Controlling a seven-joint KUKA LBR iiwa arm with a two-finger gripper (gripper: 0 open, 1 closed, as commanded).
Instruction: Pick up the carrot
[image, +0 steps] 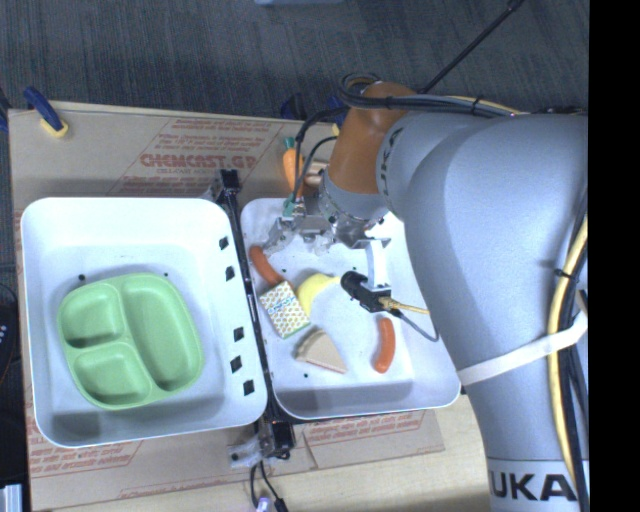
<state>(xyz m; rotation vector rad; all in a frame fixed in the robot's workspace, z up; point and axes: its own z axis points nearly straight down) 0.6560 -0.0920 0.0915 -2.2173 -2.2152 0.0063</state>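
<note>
Reaching in from the right with the grey arm (480, 220), orange band (355, 150) bent low over the far end of the right bin (430, 395). Gripper (303, 228) down by that bin's far left corner, lost in cables and brackets, so impossible to tell how wide it stands or whether it grips anything. Carrot (290, 170) just beyond the bin's far rim, partly hidden by wiring, near the gripper. Sausage-shaped piece (265, 265), patterned block (284, 310) and wedge (322, 352) on the bin floor. Green tray (128, 340) in the left bin (40, 300). Printed cardboard over the table (150, 150).
</note>
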